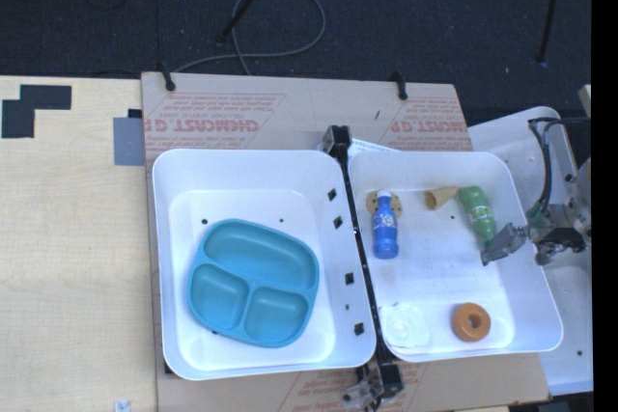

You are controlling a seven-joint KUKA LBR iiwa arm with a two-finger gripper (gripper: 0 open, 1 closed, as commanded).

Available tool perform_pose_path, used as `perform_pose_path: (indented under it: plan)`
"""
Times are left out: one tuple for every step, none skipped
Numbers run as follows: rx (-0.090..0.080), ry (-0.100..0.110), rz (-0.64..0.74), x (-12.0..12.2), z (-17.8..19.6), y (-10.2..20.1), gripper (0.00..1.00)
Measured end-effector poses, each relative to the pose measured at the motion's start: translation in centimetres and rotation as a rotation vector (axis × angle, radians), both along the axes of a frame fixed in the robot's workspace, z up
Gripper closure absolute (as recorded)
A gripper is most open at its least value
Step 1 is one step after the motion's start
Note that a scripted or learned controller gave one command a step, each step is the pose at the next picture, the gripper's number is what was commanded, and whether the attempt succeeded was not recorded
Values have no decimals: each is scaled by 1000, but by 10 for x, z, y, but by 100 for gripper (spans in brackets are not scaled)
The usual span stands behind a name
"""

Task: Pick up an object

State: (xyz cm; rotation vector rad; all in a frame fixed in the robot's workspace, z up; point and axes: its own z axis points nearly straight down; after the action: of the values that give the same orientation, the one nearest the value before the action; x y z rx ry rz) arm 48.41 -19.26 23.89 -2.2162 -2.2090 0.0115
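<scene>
the two-finger gripper [529,244] hung at the right white bin's [526,328] right edge, fingers spread, holding nothing. just left of it lay a green plastic bottle [477,211]: probably light, stiff, and slippery, so best pinched across its middle.

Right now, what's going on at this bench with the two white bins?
The gripper sits at the right edge of the right white bin, beside the green bottle, with nothing visibly held. That bin also holds a blue bottle, an orange ring, a small tan piece and a clear lid-like item. The left white bin holds a blue sectioned plate.
</scene>
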Motion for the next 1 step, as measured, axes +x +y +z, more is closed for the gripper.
perform_pose_path:
  plan:
    - [-2,-11,3,2,6,0,0]
